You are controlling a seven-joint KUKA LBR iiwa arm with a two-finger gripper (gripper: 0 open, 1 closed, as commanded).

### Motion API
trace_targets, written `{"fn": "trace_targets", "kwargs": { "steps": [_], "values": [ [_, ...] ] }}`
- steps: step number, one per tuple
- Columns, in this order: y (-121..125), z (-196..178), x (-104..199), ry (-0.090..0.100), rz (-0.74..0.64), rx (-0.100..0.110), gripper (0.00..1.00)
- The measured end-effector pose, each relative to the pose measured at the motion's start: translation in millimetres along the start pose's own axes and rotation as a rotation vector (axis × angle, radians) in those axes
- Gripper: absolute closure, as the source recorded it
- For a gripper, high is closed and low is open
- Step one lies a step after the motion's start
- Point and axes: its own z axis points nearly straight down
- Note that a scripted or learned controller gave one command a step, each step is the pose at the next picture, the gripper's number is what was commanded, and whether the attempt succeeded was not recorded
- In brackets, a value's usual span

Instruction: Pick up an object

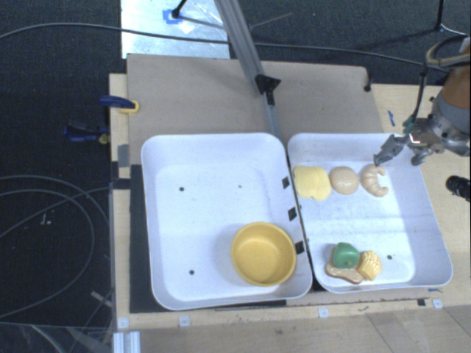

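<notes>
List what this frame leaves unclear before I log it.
- Arm: cut off by the camera view's right edge.
- Tool: too small and blurred to read its opening, above the right bin.
- Tan item: partly covered by the green piece and the corn; shape unclear.

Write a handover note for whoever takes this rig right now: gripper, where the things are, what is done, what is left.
Gripper: over the far right part of the right bin, just above the croissant; nothing between its fingers, which appear spread.
Right bin: yellow lump, round bun and croissant in a row along the far side; green piece, corn and a tan piece clustered at the near side.
Left bin: yellow bowl at the near right.
Done: arm is near the croissant.
Left: close on one thing and lift it; nothing is picked up yet.
</notes>
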Motion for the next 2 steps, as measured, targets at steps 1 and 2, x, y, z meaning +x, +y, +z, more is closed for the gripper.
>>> {"fn": "trace_targets", "kwargs": {
  "steps": [1,2],
  "values": [
    [-3,62,2,0.001,0.003,0.003,0.00],
    [-1,47,2,-0.002,0.000,-0.006,1.00]
  ]
}}
